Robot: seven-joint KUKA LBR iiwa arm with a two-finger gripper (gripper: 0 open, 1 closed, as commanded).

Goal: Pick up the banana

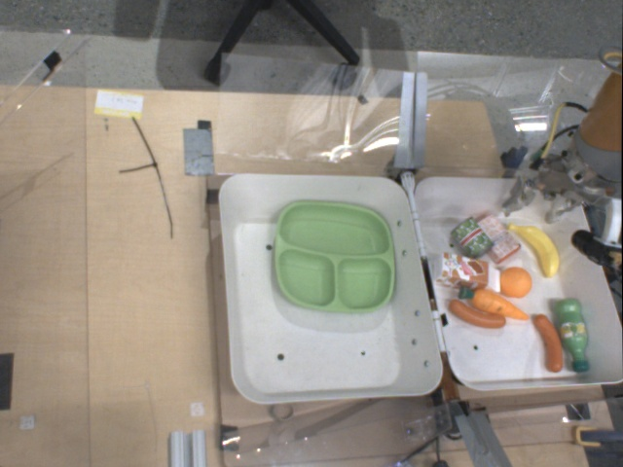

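Two grey metal fingers of the gripper (537,200) stand spread apart, nothing between them, over the far end of the right white bin (443,197). At five o'clock from them, just beside, lies the curved yellow banana (541,247). At the banana's seven o'clock sits a round orange fruit (516,282).

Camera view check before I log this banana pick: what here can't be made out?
- Pincer: blurred metal at the right bin's far edge, above the curved yellow banana; grip state unreadable.
- Grey-and-orange arm: cut off by the right edge.
- Small printed cartons: labels too small to read.
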